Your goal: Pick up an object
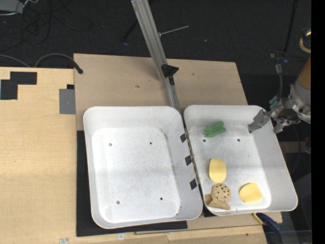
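Grey hand (269, 120) spread open, grasping nothing (hovers over right bin (274, 151) upper right rim).

At three o'clock your arm (307, 80) is cut off by the frame edge; the gripper (269, 120) is too small to read.

light wooden bench (35, 156) with two shallow white bins (133, 166) (269, 159) side by side on a black mat (81, 207)

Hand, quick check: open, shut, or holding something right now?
Hand: open, holding nothing; it sits above the right bin's far right rim.
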Tool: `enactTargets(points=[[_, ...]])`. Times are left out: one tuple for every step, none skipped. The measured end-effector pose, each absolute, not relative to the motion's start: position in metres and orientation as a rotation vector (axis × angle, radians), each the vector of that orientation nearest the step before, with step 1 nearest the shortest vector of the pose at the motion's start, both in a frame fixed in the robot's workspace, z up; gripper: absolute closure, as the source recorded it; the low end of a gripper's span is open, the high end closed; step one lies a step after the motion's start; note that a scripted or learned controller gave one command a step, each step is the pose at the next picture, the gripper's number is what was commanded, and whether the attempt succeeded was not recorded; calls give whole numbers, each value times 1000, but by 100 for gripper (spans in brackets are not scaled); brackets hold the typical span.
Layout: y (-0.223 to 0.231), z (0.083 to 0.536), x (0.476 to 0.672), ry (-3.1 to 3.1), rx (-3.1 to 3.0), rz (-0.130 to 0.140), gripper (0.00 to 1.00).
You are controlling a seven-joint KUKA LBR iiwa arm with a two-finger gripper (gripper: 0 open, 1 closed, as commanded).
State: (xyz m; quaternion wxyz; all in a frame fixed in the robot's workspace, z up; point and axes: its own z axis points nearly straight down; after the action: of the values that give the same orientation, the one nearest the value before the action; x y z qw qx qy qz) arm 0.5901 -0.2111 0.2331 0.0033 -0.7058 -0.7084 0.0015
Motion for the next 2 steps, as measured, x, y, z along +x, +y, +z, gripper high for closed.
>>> enactTargets(points=[[-213,189,590,-2218,-2217,5,0],[-216,126,592,-2215,-2217,6,0]])
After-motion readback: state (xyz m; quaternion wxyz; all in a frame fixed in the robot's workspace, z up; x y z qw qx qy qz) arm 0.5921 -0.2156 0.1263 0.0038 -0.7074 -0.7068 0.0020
